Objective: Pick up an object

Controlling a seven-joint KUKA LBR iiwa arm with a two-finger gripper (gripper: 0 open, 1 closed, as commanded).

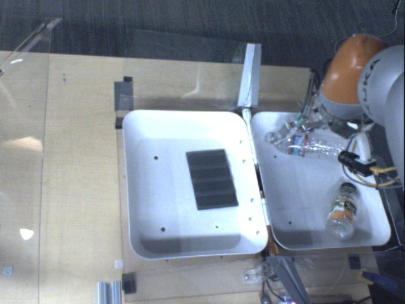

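**Two bins, one arm over the right-hand one**

Two shallow white bins sit side by side on the wooden bench. The arm [373, 75], grey with its orange band, reaches in over the upper right corner of the right bin [297, 233]. Its gripper [296, 130] is low over the top of that bin, pointing toward the divider between the bins. A crumpled clear plastic bottle [310, 145] lies right at the gripper, its near end under or against the tool. Whether the bottle is actually between the gripper's parts cannot be told from this slant: the metal and the clear plastic blur together there, and so I cannot tell whether the tool is open, closed or gripping.

Below the gripper and toward the arm's side, well apart from the tool, a second small bottle [342, 209] lies tilted on the floor of the same bin, near its lower right corner, with a pale label and a clear base. A looped cable [361, 163] hangs off the arm between the gripper and this bottle.

Across the divider from the gripper, away from the arm, the left bin [145, 233] holds a dark flat ribbed rectangular block [211, 178], lying roughly in the middle of the bin floor and turned a little off square. It is well apart from the tool.
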